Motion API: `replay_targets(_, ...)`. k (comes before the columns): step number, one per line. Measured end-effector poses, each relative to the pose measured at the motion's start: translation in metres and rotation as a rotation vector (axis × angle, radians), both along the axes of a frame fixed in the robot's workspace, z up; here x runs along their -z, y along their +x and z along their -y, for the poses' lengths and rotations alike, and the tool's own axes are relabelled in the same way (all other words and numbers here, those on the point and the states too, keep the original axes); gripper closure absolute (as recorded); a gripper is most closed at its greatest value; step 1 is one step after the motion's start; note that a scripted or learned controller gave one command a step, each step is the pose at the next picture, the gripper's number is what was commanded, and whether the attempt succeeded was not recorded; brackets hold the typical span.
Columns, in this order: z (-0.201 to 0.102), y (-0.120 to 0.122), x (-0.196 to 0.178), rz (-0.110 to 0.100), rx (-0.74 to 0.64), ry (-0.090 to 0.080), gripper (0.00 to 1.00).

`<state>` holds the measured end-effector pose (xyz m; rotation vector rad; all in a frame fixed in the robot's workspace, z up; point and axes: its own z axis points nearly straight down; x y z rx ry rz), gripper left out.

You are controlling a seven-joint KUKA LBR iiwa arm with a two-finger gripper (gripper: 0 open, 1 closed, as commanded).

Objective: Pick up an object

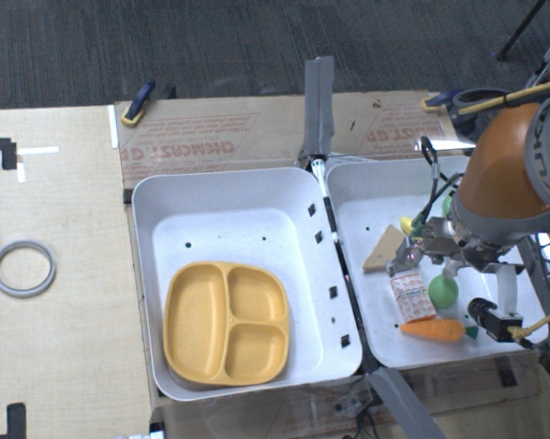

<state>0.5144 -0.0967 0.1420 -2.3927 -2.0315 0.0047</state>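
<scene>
From my screen I see the arm (507, 174) reaching in from the right, its orange band bulking over the right bin (377, 338). The wrist points down and leftward into that bin, and the gripper (426, 250) sits low among the objects there, with cables looping above it. Whether the gripper is spread or pressed together I cannot tell; the wrist hardware crowds that spot.

Around it I count several pickable things. A tan wedge (386, 249) lies just left of the gripper. A small printed packet (411, 296) lies below it, a green ball (443, 291) sits just right of the packet, and an orange carrot (433, 330) lies along the bin's near side, below both. A small yellow piece (408, 224) shows just above the gripper. None of these is visibly lifted.

The left bin (162, 212) holds a yellow divided plate (227, 322) with three compartments, lying in its near left part.

Both bins rest on cardboard sheets (213, 138) printed with reversed lettering, on a pale bench (65, 304). On the bench at the far left lies a roll of grey tape (23, 268), and a blue and yellow clamp (139, 102) lies at the cardboard's far edge. Dark carpet (243, 28) runs beyond the bench.
</scene>
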Motion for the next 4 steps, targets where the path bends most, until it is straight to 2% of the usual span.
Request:
replay_targets(1, 0.080, 0.064, 0.021, 0.001, -0.021, -0.001, 0.00)
replay_targets(2, 0.025, 0.074, 0.046, 0.011, -0.203, -0.001, 0.00)
replay_targets(3, 0.025, 0.075, 0.036, 0.012, -0.200, -0.001, 1.00)
replay_targets(4, 0.014, 0.094, -0.072, 0.003, -0.113, -0.002, 1.00)
